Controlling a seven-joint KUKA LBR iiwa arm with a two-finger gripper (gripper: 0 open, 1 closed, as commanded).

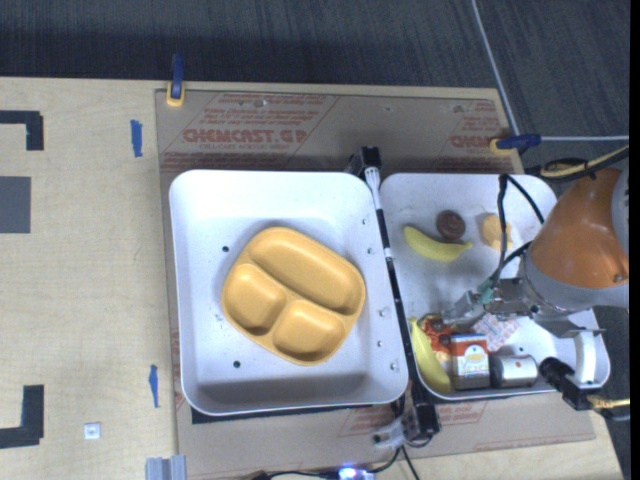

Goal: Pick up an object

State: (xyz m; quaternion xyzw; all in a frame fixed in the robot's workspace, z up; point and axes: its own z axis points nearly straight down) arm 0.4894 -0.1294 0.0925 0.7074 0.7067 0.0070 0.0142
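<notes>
The right bin holds a yellow banana, a small brown round thing and a pale orange piece at its far side. Along its near side lie a second yellow banana-like piece, a small red item and an orange-and-white can on its side. My gripper hangs low over the middle of this bin, just above the can and a crinkled red-and-white wrapper. Nothing is visibly in its grasp.
The left bin carries a yellow three-compartment plate. A black divider runs between the bins. The arm's orange band covers the right bin's right side, with cables looping over it. Cardboard lies under both bins.
</notes>
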